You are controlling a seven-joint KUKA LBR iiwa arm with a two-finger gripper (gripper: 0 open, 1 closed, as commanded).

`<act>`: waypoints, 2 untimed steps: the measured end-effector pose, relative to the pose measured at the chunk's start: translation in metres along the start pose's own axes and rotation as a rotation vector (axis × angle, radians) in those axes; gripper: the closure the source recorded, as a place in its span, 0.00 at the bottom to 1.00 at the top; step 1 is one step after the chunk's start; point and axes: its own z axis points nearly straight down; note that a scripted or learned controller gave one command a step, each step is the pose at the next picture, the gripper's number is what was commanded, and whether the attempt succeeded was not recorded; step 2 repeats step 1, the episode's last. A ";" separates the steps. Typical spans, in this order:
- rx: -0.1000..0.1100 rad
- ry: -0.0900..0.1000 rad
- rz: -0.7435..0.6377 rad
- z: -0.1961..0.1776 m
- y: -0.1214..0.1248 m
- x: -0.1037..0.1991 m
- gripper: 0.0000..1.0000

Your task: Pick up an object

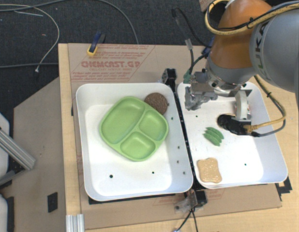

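The right bin (251, 158) holds a small green pod-shaped piece (214, 135) near its middle and a tan slice of toast (209, 170) at its front left corner. My gripper (194, 102) hangs over the back left of this bin, beside the divider, above and to the left of the green piece. I see nothing held in it. In the left bin (84, 129) lies a green divided plate (135, 128), with a round brown patty (156, 101) at its back right edge.
A black fitting (232, 123) with a yellow cable hangs from the arm over the right bin, just right of the green piece. Cardboard (111, 62) lies under both bins. A blue clip (95, 42) sits at the back left.
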 end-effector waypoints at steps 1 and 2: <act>-0.005 -0.001 0.001 0.008 0.009 0.046 1.00; -0.005 -0.001 0.001 0.008 0.009 0.046 1.00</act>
